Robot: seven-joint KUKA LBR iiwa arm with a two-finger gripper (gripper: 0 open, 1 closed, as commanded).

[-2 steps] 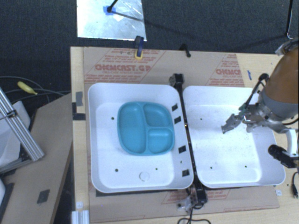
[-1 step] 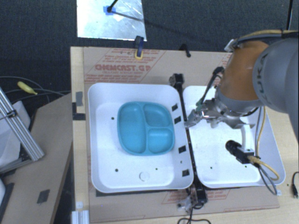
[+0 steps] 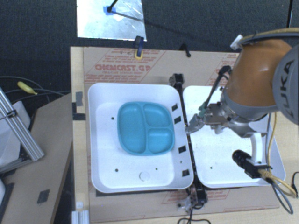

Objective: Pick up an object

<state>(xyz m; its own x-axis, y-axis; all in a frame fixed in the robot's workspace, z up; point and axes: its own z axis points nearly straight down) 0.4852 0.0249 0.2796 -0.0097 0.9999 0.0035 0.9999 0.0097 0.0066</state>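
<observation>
You could not make out the gripper clearly: it hung small and blurred over the divide between the bins, and whether it was apart or together could not be told. The arm's orange band hid much of the right bin. The blue divided plate lay flat in the left bin, beside the gripper.

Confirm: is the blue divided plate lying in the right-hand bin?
No, the blue divided plate lies flat in the left bin, beyond the divider from the arm.
</observation>
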